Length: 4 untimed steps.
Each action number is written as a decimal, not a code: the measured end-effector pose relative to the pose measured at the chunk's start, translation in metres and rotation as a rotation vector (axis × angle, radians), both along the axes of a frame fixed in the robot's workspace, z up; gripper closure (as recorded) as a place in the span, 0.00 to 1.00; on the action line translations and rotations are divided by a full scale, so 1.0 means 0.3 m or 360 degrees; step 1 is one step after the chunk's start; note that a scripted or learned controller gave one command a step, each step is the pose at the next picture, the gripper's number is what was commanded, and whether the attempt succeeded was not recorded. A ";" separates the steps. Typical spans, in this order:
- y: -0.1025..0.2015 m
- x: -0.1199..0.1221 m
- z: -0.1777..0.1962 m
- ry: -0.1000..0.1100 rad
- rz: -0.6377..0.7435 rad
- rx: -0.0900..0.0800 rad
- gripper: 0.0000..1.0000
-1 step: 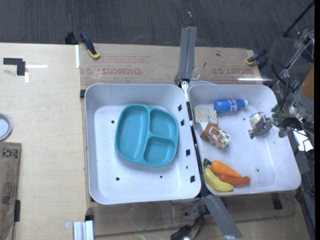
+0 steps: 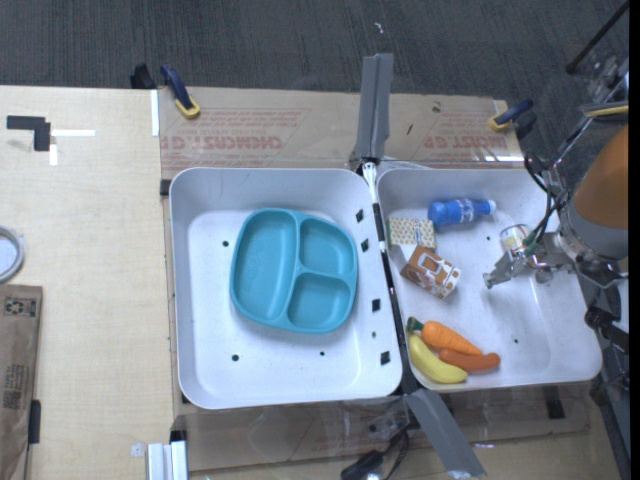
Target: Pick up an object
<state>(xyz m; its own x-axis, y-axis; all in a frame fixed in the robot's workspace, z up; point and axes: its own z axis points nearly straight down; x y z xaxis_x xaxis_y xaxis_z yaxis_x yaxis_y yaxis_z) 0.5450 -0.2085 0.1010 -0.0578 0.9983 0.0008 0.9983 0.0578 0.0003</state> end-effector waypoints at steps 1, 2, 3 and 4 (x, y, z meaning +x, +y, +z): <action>-0.008 0.187 -0.038 0.0009 -0.0116 0.0021 0.00; -0.019 0.187 -0.003 0.0003 -0.0112 0.0007 1.00; 0.037 0.314 -0.029 0.0121 0.0000 -0.0001 1.00; -0.037 0.381 0.191 -0.0004 -0.0085 -0.0005 1.00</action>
